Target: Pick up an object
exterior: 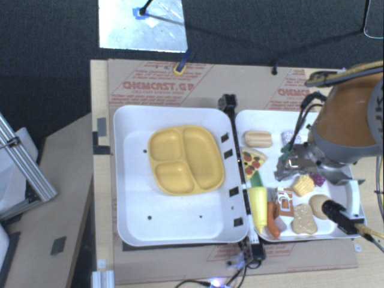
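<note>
In the right bin [354,188] the metal gripper [287,171] hangs over glossy plastic toy food; whether it grips anything, I cannot tell. A smooth yellow 3-compartment tray [185,159] lies in the left bin [129,179].

- The scene is lit evenly and fairly brightly from above; no strong directional beam is seen.
- Glare is thrown off the shiny metal sheet [143,15] at the top, where detail is washed out.
- The white bins [132,179] are rendered close to overexposed, with only soft shading along their walls.
- Faint, diffuse shadows are cast beneath the arm [351,119].
- Slight softness and coarse resolution are noted throughout; small items are left indistinct.
</note>
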